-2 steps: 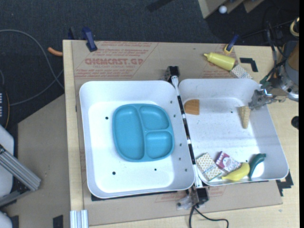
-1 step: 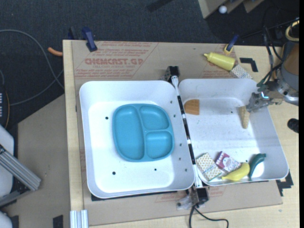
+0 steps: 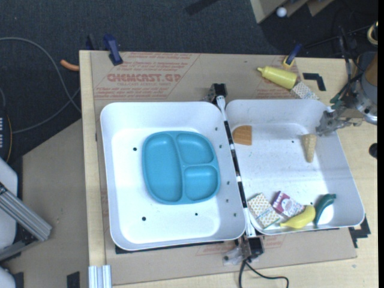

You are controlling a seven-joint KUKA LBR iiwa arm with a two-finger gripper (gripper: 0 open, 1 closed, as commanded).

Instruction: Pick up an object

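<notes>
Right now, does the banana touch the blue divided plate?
Apart. The camera view shows the banana in the right bin and the blue divided plate in the left bin.

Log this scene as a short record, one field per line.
left bin: holds a blue divided plate
right bin: bread piece, ice cream cone, cracker, small packet, banana, green and white item
outside bins: yellow bottle on the bench beyond the right bin
gripper: at the right bin's far right rim, near the cone
grasp: nothing seen held
</notes>
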